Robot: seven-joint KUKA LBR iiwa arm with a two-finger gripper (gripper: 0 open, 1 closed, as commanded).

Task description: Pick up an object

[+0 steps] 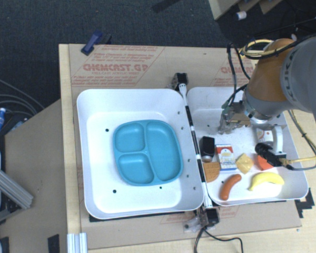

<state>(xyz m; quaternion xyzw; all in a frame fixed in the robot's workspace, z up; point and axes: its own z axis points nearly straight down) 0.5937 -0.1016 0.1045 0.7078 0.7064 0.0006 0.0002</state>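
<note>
Yellow plastic banana [267,180] lies at the near edge of the right white bin [210,96], among the toy food: a brown sausage [230,186], a pale cheese wedge [244,163], an orange-red piece [264,163], a red-and-white carton [226,157] and a black block [207,145]. Left white bin [89,141] holds a blue divided plate [146,152]. Step judged: approach, nothing lifted yet. Gripper [231,119] hangs over bare bin floor, well above the food cluster; finger spacing cannot be told, and nothing is seen held. Next move calls for travel toward the items, then descent.
</note>
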